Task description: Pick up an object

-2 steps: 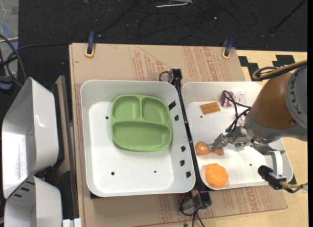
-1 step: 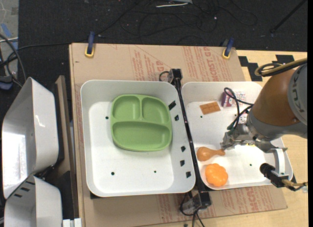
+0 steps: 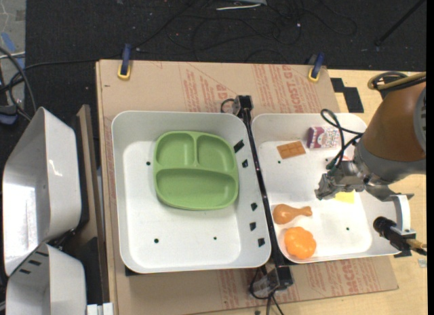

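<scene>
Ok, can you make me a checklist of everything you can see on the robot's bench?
Surface: cardboard sheet under two white bins, the left bin and the right bin, side by side.
Job's things: in the right bin, an orange ball, an orange drumstick toy, a brown cracker, a purple and white packet, a yellow piece partly under the end effector.
Clutter: green divided plate in the left bin.
Grippers: end effector low over the right bin; nothing seen held.
Cables: black cable looping by the arm; wires on the floor.
Surroundings: two clamps at the back edge; white tubs on the left.
</scene>
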Controlling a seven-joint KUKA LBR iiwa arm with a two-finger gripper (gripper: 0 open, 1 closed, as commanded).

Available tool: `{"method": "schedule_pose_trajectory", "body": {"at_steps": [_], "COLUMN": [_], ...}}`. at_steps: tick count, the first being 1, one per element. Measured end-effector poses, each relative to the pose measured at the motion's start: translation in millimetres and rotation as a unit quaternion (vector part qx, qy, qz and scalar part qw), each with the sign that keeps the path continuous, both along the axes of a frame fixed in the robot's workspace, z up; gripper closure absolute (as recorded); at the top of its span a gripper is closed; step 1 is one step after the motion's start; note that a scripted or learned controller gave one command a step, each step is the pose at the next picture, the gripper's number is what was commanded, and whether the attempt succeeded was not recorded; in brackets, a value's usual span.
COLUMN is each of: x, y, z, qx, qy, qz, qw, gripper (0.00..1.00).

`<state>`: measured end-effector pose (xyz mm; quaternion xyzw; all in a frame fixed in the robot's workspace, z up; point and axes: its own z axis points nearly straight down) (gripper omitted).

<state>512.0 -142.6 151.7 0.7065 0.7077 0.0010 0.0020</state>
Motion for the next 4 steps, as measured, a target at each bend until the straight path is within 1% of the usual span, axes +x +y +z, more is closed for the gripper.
{"method": "schedule_pose_trajectory", "body": {"at_steps": [1, 2, 3, 4], "x": [3, 11, 28, 38], "y": [3, 1, 56, 111], "z": [43, 104, 90, 81], "qx": [0.0001, -0.0004, 0.0013, 0.0016], "qy": [0.000, -0.001, 0.002, 0.003], "qz": [0.001, 0.001, 0.003, 0.003], "qw": [1.0000, 1.0000, 1.0000, 1.0000], "gripper": [1.00, 1.00, 1.00, 1.00]}}
